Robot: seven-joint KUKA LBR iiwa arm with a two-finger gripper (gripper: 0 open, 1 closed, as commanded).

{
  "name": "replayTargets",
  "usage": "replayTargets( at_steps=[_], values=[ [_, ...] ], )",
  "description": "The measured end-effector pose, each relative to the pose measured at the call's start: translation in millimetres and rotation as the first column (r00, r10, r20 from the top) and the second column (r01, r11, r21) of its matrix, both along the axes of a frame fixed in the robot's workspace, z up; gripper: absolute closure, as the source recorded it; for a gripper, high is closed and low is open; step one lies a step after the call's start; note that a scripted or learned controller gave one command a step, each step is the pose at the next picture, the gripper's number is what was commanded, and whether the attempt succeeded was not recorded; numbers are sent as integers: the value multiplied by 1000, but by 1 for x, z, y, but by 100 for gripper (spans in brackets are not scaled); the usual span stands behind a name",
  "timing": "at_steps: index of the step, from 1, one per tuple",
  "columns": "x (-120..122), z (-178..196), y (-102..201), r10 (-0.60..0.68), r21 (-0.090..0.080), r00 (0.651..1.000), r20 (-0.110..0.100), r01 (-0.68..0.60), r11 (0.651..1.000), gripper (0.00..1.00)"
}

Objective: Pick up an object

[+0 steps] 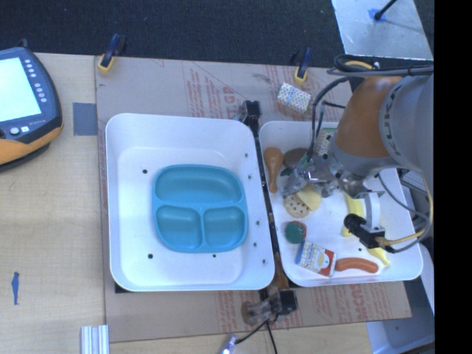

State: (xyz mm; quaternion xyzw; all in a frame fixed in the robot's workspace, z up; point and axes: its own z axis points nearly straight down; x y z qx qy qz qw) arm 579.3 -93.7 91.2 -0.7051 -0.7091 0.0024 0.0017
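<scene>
My gripper (301,177) is low in the right bin (413,271), near its left side, with the grey and orange arm reaching in from the right. Right under and beside it lie a round speckled cookie (297,207) and a yellow piece (311,198). A tan bread-like piece (273,165) lies just left of the gripper. Further forward are a green round item (295,231), a small white and red carton (315,257) and a red sausage (359,265). A yellow banana-like item (355,217) sits partly under the arm's cabling.
The left bin (125,264) holds a blue divided plate (200,206). A patterned sponge-like block (293,96) lies on the bench behind the right bin. A tablet pendant (22,105) rests at the far left. Clamps sit on the board's back edge.
</scene>
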Motion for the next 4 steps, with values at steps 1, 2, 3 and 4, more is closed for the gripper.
replayTargets(
  at_steps=[1,2,3,4],
  values=[
    [63,1,-13,-1,0,1000,2,1,1000,0],
    [15,0,-9,0,0,1000,1,0,1000,0],
    [-1,0,0,-1,0,1000,0,1,1000,0],
    [77,40,-58,-2,0,1000,4,2,1000,0]
  ],
)
